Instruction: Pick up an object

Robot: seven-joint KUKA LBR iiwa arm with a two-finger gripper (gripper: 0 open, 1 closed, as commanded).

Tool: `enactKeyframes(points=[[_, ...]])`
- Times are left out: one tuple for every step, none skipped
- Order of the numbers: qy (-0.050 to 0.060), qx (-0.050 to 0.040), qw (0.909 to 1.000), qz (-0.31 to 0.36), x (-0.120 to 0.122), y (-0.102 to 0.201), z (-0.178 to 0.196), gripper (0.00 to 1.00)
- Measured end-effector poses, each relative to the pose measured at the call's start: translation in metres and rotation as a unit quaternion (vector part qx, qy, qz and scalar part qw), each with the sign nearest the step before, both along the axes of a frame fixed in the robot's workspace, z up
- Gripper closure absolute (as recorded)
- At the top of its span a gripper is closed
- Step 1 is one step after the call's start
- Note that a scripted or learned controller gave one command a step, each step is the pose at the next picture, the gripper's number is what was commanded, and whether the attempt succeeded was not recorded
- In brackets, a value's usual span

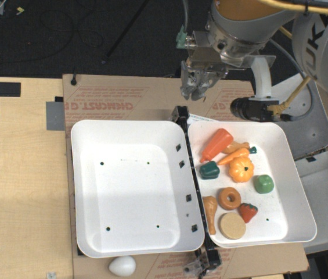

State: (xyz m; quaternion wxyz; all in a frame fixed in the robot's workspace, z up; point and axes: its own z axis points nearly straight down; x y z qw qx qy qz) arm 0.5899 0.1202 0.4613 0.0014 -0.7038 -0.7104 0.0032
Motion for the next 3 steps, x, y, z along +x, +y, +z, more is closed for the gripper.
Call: enactKeyframes(points=[[-0.002, 0.0009, 1.0000, -0.002, -0.004, -0.002, 0.015, 1.00], [-0.005, 0.0018, 1.0000, -0.003, -0.020, 0.013, 0.080, 1.00], [0.005, -0.0008, 1.0000, -0.006, -0.052, -0.019, -0.027, 1.00]])
